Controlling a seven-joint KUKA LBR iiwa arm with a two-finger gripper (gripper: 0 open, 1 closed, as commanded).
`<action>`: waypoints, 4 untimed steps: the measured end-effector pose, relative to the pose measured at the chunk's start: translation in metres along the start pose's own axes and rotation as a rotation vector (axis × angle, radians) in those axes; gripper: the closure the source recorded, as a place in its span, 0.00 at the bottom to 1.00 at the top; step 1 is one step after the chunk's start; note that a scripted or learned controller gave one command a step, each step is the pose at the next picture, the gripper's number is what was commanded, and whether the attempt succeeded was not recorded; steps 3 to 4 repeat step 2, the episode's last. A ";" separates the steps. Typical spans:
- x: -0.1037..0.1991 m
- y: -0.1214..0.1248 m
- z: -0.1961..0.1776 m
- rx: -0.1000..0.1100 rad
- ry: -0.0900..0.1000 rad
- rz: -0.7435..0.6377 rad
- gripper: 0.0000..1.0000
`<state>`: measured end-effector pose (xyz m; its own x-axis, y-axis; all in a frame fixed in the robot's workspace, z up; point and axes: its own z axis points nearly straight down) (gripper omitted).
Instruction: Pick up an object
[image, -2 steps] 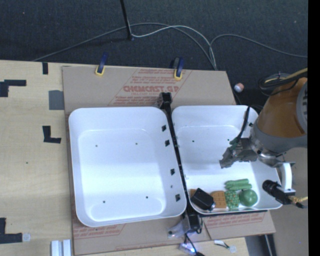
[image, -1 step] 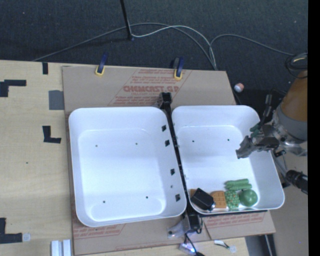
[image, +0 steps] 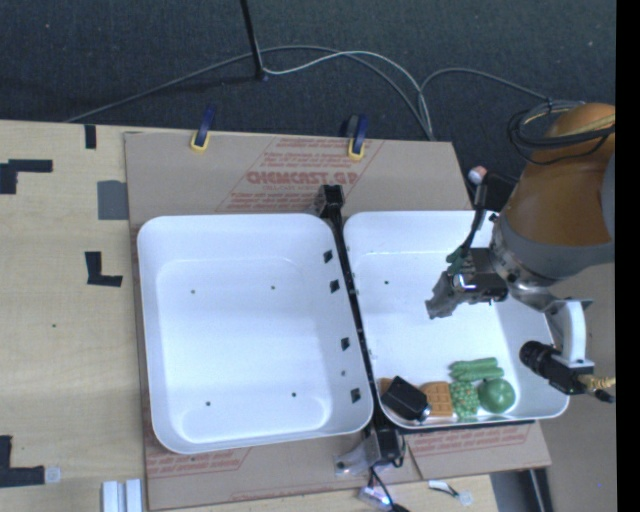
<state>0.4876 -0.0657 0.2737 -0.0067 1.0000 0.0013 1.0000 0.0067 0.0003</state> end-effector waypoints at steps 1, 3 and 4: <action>-0.031 0.072 -0.021 0.000 -0.002 0.007 1.00; -0.001 0.097 0.045 0.006 -0.001 0.025 1.00; -0.001 0.097 0.045 0.006 -0.001 0.025 1.00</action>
